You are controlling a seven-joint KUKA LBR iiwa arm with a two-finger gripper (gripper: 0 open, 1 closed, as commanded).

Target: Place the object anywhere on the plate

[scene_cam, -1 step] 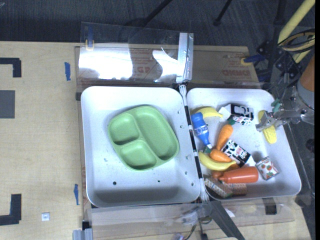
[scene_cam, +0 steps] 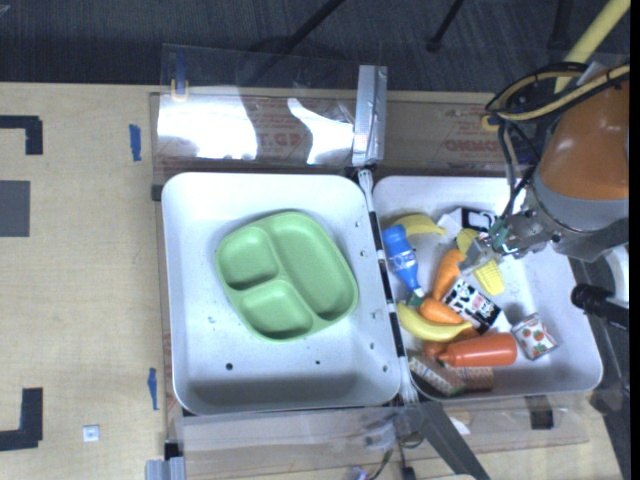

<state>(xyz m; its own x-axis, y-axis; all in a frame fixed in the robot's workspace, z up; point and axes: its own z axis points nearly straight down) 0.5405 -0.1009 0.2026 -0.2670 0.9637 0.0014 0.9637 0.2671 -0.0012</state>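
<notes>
left, a green plate (scene_cam: 287, 273) fills one bin (scene_cam: 190, 368); right bin (scene_cam: 575, 368) holds toys; gripper (scene_cam: 497, 240) grip unclear.

You see the green three-part plate (scene_cam: 287, 273) lying in the left bin (scene_cam: 190, 298). In the right bin (scene_cam: 575, 368), the claw (scene_cam: 497, 240) hovers over a pile: blue bottle (scene_cam: 401, 258), carrot (scene_cam: 446, 271), banana (scene_cam: 428, 322), red bottle (scene_cam: 482, 349).
</notes>
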